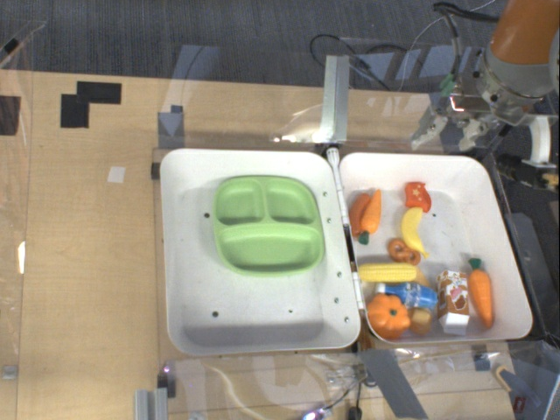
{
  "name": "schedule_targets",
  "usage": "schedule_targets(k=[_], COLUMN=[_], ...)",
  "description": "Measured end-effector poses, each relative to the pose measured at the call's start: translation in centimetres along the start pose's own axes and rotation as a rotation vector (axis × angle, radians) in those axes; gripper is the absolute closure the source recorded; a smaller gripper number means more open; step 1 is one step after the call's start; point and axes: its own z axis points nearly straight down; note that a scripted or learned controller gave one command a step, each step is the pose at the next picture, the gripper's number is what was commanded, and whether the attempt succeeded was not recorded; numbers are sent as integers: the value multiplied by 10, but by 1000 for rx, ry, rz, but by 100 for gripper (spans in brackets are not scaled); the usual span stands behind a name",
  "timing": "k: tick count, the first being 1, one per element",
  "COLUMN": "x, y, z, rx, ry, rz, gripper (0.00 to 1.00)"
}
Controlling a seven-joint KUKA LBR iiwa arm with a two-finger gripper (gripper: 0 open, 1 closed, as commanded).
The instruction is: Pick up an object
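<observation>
The pincer [457, 122] hangs above the far rim of the right bin [507, 234], fingers spread apart with nothing between them. Inside that bin lie a banana [411, 229], carrots, corn and a pumpkin.

a green divided tray [267, 225] lies in the left white bin [188, 322], well to the left of and below the pincer.
</observation>
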Motion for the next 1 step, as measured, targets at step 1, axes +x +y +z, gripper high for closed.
schedule_targets(k=[1], x=[-12], y=[-33], z=[95], rx=[2], ry=[1], rz=[6], gripper=[0])
